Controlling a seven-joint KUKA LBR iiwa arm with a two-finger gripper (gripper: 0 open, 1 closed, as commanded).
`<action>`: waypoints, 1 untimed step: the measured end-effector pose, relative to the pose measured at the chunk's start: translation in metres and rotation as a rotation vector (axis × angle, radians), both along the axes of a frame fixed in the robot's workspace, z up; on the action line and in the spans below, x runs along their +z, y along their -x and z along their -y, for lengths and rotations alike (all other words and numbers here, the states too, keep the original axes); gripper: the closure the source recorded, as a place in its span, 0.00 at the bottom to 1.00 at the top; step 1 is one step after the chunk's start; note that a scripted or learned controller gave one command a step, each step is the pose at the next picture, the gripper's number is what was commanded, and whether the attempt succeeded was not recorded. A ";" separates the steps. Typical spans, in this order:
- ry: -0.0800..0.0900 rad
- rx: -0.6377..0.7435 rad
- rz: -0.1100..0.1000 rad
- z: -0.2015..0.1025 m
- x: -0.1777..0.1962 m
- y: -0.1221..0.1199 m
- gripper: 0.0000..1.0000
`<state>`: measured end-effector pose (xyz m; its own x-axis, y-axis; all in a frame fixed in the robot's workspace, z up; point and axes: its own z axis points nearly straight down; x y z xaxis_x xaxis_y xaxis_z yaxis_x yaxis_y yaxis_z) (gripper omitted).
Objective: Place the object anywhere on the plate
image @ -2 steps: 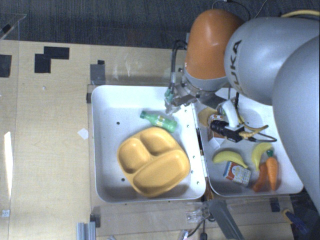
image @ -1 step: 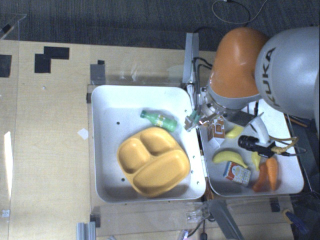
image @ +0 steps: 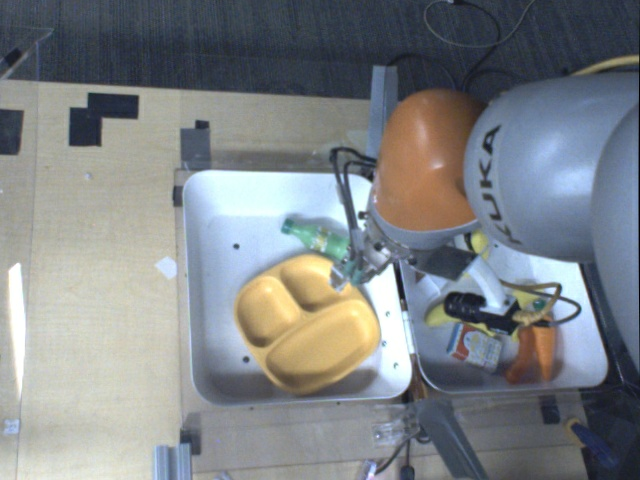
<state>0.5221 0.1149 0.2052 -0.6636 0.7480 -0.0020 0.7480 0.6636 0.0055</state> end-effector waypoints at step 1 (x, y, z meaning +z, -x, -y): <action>0.000 0.034 0.000 -0.055 0.011 0.028 1.00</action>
